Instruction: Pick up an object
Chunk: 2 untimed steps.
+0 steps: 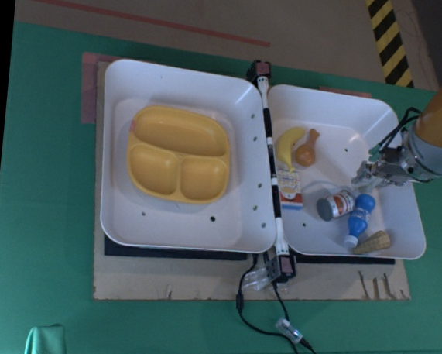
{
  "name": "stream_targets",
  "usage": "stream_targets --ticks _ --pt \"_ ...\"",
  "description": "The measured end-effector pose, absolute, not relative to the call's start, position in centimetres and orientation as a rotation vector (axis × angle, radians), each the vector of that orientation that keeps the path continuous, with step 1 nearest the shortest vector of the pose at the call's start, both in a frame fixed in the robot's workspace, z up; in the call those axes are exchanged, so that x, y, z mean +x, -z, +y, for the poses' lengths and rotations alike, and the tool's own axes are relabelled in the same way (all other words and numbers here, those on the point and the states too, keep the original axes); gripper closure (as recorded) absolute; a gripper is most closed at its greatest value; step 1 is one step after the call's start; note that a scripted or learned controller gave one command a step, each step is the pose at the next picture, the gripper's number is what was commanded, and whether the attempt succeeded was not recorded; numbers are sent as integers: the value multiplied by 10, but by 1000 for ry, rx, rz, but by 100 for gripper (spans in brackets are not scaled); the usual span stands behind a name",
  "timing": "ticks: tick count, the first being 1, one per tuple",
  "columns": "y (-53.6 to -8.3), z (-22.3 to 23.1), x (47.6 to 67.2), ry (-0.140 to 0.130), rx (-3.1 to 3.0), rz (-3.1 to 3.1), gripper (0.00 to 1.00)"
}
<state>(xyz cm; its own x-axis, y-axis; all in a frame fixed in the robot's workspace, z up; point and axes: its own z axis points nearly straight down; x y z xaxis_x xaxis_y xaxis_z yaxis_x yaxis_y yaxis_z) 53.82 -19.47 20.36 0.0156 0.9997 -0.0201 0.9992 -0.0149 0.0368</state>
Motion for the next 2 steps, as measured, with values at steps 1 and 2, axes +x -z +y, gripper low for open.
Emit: stream_targets --ticks 1,2 --pt "-204 -195 538 -18 2210 2176 0" --pt "-219 -198 540 -23 2208 2159 100"
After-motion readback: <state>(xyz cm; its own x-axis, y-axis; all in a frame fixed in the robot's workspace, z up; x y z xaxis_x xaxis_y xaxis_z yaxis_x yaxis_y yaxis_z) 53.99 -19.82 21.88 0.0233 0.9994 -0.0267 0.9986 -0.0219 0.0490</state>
